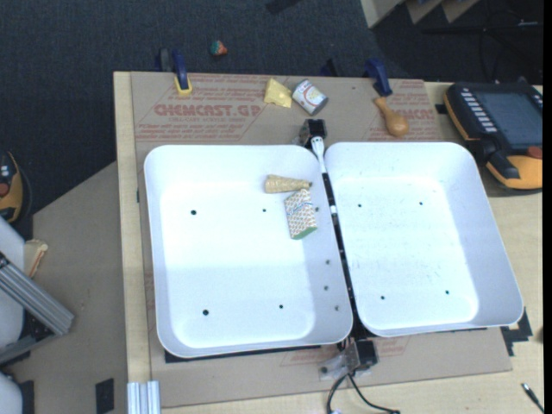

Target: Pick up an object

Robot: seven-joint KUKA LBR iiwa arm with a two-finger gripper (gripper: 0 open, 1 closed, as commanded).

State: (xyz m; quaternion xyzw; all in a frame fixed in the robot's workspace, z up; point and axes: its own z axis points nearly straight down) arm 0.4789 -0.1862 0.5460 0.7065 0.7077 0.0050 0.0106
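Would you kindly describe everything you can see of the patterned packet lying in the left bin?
The patterned packet is a small, flat, roughly rectangular thing, pale with a fine green and white print, looking like paper or foil wrapping. It lies flat on the floor of the left bin, in the upper right part, near the wall shared with the right bin. Its long side runs roughly up and down the view. Its top end meets or nearly meets a tan cone-shaped object lying crosswise just above it.

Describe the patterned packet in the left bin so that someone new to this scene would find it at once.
Start at the left white bin and go to its upper right area, near the divider between the bins. Two small things lie there, touching: a tan cone-like piece and, just below it, the patterned packet. The packet is the flat one, white with fine green-and-red print.
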